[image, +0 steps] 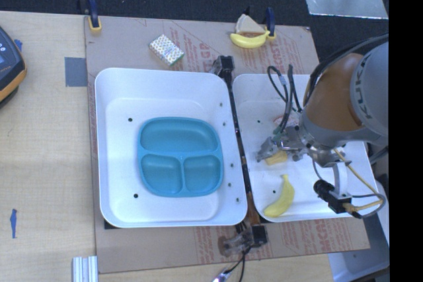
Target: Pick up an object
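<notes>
1. In the right bin (264, 92), near its middle, the gripper (276, 150) is down low, arm (337, 105) reaching in from the right edge.
2. Small yellowish object (276, 157) sits right at the gripper tip, touching or just under it; too small to name better.
3. Claw state: cannot tell, tip is a blurry metal cluster, no clear gap or clamp visible.
4. Banana (281, 199) lies loose near the front edge of the right bin, apart from the gripper, just beside the arm's cable loop.
5. Left bin (112, 142) holds a blue divided plate (180, 156) in its middle, untouched.
6. Outside the bins on the cardboard base (198, 43): patterned small box (166, 49) near the back edge, second banana toy (250, 39) by the back clamp.
7. Step, my read: grasp attempt on the yellowish object, at the bottom of the descent.
8. Next move calls for a firm clamp on it, then a straight lift; slip risk if the grip is off-centre.
</notes>
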`<state>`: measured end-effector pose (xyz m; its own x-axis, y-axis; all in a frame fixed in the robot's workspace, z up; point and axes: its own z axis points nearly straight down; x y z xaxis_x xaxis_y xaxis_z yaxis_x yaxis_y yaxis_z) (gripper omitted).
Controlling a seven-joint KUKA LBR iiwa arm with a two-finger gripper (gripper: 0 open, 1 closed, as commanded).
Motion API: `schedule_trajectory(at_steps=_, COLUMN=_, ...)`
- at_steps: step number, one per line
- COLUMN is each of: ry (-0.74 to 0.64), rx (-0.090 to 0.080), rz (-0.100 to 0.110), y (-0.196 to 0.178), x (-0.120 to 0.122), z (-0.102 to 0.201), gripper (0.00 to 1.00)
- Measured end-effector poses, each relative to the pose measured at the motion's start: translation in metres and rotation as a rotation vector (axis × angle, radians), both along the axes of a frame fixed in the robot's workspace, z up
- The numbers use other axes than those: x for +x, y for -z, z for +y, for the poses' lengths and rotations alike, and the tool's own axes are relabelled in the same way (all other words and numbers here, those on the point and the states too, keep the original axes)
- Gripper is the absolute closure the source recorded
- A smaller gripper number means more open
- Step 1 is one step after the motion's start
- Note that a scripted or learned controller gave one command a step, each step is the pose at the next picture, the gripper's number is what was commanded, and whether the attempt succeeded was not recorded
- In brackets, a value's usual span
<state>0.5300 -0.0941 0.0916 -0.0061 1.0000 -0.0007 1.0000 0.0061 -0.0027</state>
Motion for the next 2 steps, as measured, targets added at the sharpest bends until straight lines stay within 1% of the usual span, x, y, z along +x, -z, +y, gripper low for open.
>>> schedule_trajectory(at_steps=1, ry=0.002, rx=0.0, rz=-0.001, y=0.0, x=0.053, z=-0.017, gripper=0.0)
schedule_trajectory(at_steps=2, ry=0.001, rx=0.0, rz=0.002, y=0.0, x=-0.004, z=-0.025, gripper=0.0)
